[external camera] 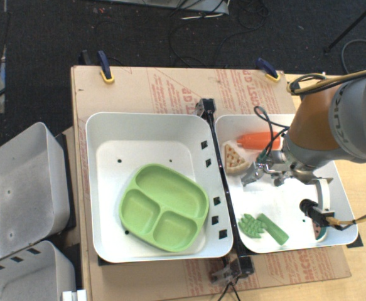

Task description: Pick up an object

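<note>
The right bin holds a tan waffle-patterned wedge, an orange carrot-like piece and a green leafy toy. My gripper hangs over the middle of this bin, just right of the wedge and below the carrot piece. Its fingers stand open, with nothing between them. The leafy toy lies below the gripper near the bin's front edge. The arm covers the bin's upper right part.
The left bin holds a light green divided plate. A black divider runs between the two bins. Grey tubs stand off the bench at the left. Clamps grip the bench's far edge.
</note>
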Robot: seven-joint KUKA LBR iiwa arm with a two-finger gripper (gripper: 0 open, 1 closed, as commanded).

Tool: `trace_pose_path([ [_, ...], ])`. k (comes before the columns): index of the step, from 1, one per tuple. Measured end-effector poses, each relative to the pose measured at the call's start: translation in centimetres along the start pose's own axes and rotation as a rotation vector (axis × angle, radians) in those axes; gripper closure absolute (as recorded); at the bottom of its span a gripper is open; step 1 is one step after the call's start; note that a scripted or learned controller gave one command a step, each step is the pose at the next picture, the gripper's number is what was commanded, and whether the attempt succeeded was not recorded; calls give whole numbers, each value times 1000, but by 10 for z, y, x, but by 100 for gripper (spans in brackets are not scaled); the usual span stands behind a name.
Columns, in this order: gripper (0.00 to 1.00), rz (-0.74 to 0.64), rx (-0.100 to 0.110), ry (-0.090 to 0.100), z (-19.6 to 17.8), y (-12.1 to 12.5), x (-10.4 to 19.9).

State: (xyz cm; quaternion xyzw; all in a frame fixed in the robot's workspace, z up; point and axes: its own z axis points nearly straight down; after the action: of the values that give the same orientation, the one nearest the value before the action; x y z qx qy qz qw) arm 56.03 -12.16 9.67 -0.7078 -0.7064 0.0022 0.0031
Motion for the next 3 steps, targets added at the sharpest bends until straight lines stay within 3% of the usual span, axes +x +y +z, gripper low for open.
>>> trace_pose_path([
  [1, 0, 0, -5, -1, 5, 0, 0],
  [2, 100, 1, -8, -1, -6, 0, 1],
  [3, 100, -3, -12, -3, -49, 3, -3],
])
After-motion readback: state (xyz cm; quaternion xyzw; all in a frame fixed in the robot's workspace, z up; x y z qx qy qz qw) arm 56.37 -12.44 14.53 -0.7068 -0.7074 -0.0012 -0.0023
